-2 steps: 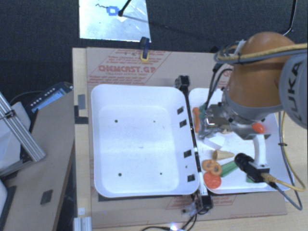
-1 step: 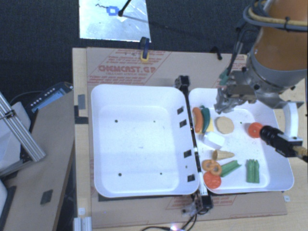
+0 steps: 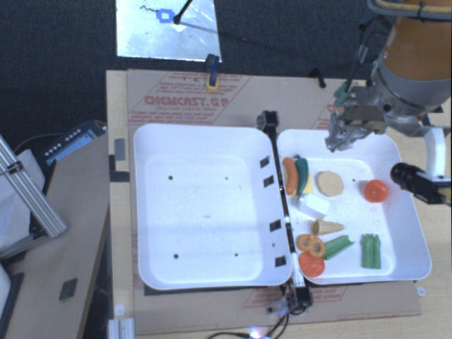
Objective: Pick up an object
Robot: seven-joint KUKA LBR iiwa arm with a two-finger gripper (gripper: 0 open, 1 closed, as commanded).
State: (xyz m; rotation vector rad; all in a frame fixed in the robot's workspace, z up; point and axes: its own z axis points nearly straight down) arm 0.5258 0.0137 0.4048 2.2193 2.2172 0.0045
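Note:
The right bin (image 3: 409,239) holds several toy foods. An orange sausage (image 3: 288,175) and a green pepper (image 3: 301,169) lie by its left wall, with a tan round disc (image 3: 329,183) beside them. A red ball (image 3: 376,191) sits to the right. Nearer the front are a white block (image 3: 314,205), a cone (image 3: 327,227), an orange ring (image 3: 309,243), a green pod (image 3: 337,246), a green bundle (image 3: 371,251) and a red disc (image 3: 311,264). My gripper (image 3: 343,138) hangs over the bin's far edge, above and behind the tan disc, with nothing seen in it.
The left bin (image 3: 145,189) lies beside the right one, with a black hinged divider (image 3: 279,189) between them. A black fixture (image 3: 417,179) sticks in at the right bin's right rim. A yellow and blue clamp (image 3: 212,73) stands behind the bins.

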